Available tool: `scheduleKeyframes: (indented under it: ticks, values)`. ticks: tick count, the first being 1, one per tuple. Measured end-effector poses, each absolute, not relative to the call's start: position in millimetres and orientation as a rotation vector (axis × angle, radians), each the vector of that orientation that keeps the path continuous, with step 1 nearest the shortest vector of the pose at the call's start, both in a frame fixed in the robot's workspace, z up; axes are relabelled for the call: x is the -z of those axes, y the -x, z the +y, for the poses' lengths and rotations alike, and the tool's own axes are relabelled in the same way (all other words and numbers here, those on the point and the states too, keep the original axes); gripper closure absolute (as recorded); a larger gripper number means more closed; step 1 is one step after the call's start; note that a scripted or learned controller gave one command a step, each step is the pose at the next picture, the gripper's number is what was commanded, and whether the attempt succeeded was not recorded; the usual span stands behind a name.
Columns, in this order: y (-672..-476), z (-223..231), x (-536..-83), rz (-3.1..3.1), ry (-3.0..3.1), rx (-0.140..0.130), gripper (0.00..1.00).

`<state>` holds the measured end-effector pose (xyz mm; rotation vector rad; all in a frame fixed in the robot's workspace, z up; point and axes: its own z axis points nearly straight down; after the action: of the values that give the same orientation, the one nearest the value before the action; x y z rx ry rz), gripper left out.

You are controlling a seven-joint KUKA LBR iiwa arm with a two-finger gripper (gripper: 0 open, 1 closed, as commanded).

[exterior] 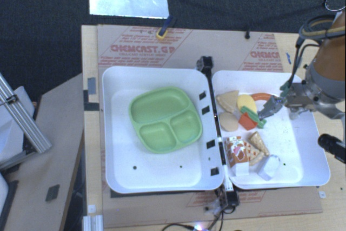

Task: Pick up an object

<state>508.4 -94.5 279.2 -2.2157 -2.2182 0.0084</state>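
Observation:
The right bin (303, 170) holds a heap of toy food: a tan bread piece (227, 100), a yellow piece (246, 101), an orange ring (263, 97), a red and green carrot-like piece (248, 118), a round tan piece (229, 123), two pizza slices (238, 151) (259, 144) and a pale grey scrap (266, 167). My gripper (266, 111) reaches in from the right and hangs low over the bin, its tip just right of the carrot-like piece and under the orange ring. Nothing shows as held.
The left bin (116, 165) carries a green three-part plate (165, 119). A black clip strip (212, 116) runs along the seam between the bins. The arm's grey and orange wrist (327, 70) stands over the right bin's far right corner.

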Motion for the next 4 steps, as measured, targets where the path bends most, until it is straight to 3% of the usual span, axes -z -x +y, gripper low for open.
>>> scheduleKeyframes:
  ticks: [1,4]
  values:
    - [-510.1,-94.2,-284.3,-2.227,2.219,0.002,0.0]
    - [-519.2,-97.4,-112.7,-2.221,2.22,0.005,0.0]
